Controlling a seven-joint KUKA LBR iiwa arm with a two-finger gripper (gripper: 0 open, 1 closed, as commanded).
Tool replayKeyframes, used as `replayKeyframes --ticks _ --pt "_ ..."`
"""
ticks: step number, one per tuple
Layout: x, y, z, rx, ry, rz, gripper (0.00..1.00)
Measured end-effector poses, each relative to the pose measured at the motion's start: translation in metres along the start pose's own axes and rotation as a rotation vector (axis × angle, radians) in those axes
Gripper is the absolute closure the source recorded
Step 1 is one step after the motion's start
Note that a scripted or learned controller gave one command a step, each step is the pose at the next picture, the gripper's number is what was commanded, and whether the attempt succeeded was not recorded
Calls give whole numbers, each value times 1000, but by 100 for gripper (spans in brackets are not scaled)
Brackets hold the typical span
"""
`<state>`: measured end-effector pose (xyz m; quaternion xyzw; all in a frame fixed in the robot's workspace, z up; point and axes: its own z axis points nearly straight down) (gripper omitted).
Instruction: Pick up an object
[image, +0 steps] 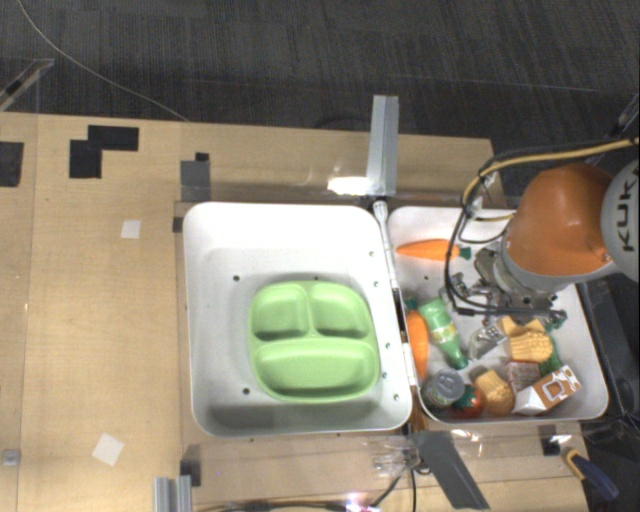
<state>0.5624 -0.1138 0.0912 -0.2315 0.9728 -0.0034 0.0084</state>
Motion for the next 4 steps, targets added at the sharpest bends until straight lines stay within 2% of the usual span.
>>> replayKeyframes --ticks 1,2,3,4 --pt "-7 0 -15 8 -18 -7 100" --pt "-77 -34 -74 -5 1 -202 100" --pt "-78 -96 -207 3 -4 -220 100" --pt "-67 -18 -174 -9 5 -111 100"
